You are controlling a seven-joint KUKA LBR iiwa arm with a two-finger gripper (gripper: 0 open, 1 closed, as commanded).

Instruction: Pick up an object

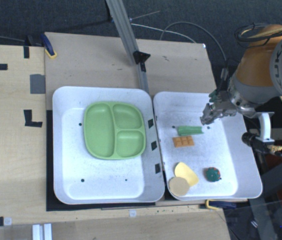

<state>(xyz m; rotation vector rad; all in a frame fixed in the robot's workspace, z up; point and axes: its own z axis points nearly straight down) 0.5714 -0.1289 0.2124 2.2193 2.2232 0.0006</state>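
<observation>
Camera view: gripper [207, 119] hangs at centre right over the right bin [241, 154], nothing visibly held; finger state cannot be told. Likeliest target, the green stick [189, 130], lies just lower left, within reach.

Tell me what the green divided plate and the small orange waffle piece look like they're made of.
Green divided plate: probably moulded plastic, with a smooth, even colour, soft sheen and rounded compartment ridges. Orange waffle piece: likely a plastic toy food; a flat rectangle with a faint grid pattern and matte look, though it is too small to be sure.
</observation>
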